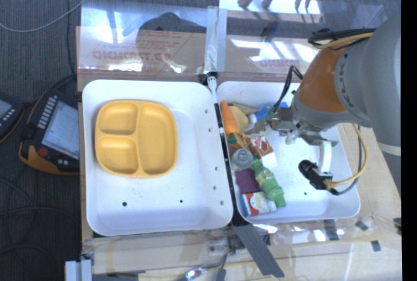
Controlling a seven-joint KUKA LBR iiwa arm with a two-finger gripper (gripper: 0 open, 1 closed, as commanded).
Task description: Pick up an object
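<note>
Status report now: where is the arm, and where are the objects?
Arm over right bin. Objects piled at that bin's left side: green bottle, orange carrot. Yellow plate in left bin.

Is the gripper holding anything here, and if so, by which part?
Cannot be told: the gripper is down among the clutter in the right bin, but nothing shows clearly between its tips.

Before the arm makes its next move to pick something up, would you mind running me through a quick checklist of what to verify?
1. Objects available: ok, a pile lies along the right bin's left wall, including a green bottle.
2. Hand over that bin: ok, just right of the pile.
3. Object held: cannot tell.
4. Finger state: cannot tell.
5. Cable free of the pile: ok, it hangs right of the bottle.
6. Left bin: ok, holds a yellow divided plate.
</note>
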